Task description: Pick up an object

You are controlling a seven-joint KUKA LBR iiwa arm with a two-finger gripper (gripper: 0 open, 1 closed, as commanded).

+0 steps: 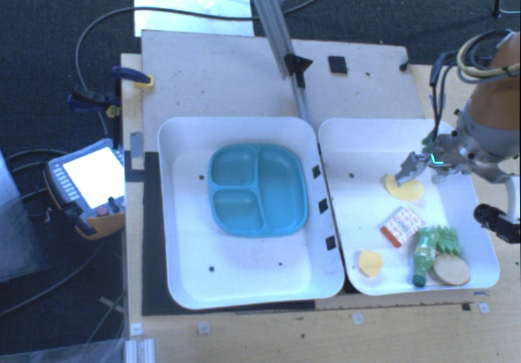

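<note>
Grey carpet surrounds the desk (244, 76), a pale board carrying two shallow white bins side by side. The left bin (183, 272) holds a blue divided plate (259, 190) with three compartments, lying flat near the bin's middle. The right bin (350, 150) holds the small things, all gathered in its near right part. The arm (492, 105), grey with an orange band, reaches in from the right and hangs over the far right side of this bin.

The gripper (419, 168) sits just above a flat yellow piece (404, 188), its fingers apart and nothing between them; whether a fingertip touches the piece I cannot tell. Nearer the camera lies a small red-and-white packet (400, 227), tilted. Just beside it to the right is a green bottle (422, 256) lying on its side, with a green toothed toy (444, 238) touching it and a tan round disc (451, 270) at the bin's near right corner. A second, smaller yellow piece (370, 263) lies apart, near the bin's near left wall.

Left of the desk, a handheld pendant (85, 186) with a lit screen rests on the floor.
</note>
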